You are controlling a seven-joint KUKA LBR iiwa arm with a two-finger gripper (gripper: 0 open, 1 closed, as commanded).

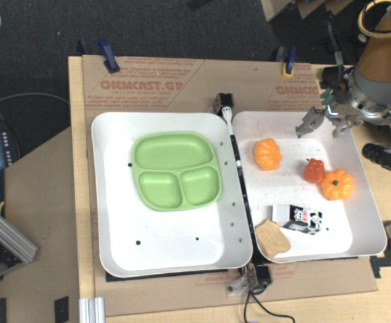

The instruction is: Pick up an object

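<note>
Two orange pumpkins, ribbed, green-stemmed

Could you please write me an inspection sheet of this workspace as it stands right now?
Surface: bench topped with printed cardboard, bearing a left bin and a right bin side by side.
Job's things: in the right bin, an orange pumpkin, a second pumpkin touching a red pepper, a black-and-white packet and a slice of bread at the near-left corner.
Clutter: green divided plate in the left bin.
Grippers: gripper hangs open over the right bin's far edge, holding nothing.
Cables: black cable below the bins; grey cables on the floor at left.
Surroundings: dark carpet, blue clamps on the bench's far edge.
</note>
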